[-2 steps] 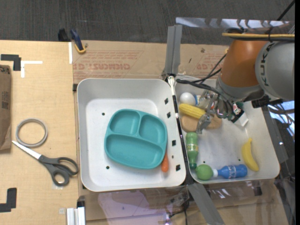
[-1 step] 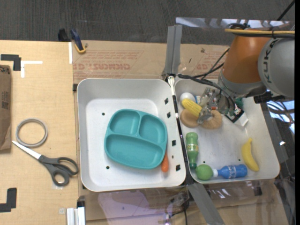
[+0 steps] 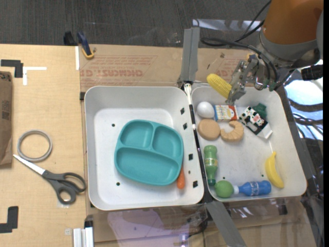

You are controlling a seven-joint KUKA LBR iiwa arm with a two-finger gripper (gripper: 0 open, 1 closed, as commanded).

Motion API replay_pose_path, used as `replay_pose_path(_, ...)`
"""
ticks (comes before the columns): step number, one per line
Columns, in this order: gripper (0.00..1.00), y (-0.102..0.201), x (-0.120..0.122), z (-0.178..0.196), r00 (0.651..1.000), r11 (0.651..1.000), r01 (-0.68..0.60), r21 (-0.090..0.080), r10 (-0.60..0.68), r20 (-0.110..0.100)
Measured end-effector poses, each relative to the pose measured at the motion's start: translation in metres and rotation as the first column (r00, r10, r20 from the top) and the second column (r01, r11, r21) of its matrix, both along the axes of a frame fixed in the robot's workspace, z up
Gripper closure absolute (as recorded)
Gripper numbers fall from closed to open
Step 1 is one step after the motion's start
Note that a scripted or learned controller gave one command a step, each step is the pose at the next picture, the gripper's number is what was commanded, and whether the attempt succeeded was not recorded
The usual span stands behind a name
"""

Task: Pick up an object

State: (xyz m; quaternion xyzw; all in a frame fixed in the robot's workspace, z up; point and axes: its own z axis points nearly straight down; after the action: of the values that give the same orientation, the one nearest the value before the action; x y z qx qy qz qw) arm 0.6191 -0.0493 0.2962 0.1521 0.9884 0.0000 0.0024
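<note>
My gripper [image 3: 245, 82] hangs above the back of the right bin [image 3: 247, 156], open with nothing between its fingers. A yellow corn cob [image 3: 219, 85] lies just left of it. Below it sit a white egg [image 3: 205, 108], a small carton [image 3: 225, 112] and a black-and-white cow toy [image 3: 253, 118]. Further forward lie a tan bun [image 3: 209, 129], a croissant [image 3: 234, 131], a green bottle [image 3: 210, 163], a green ball [image 3: 223, 189], a blue bottle [image 3: 254, 188] and a banana [image 3: 274, 171].
The left bin [image 3: 95, 138] holds a teal divided plate [image 3: 149, 152] and an orange carrot [image 3: 181, 179] at its right wall. On the bench to the left lie scissors [image 3: 56, 178] and a tape roll [image 3: 34, 144].
</note>
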Motion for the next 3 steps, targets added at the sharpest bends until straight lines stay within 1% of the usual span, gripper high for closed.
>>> replay_pose_path(1,1.00,-0.085,-0.033,-0.060,0.999,0.999,-0.051,0.000,0.051,-0.003)
replay_pose_path(2,1.00,-0.011,0.001,-0.033,1.000,1.000,0.021,0.001,-0.021,-0.001)
replay_pose_path(3,1.00,-0.026,-0.075,-0.105,0.977,0.977,-0.214,0.001,0.214,-0.005)
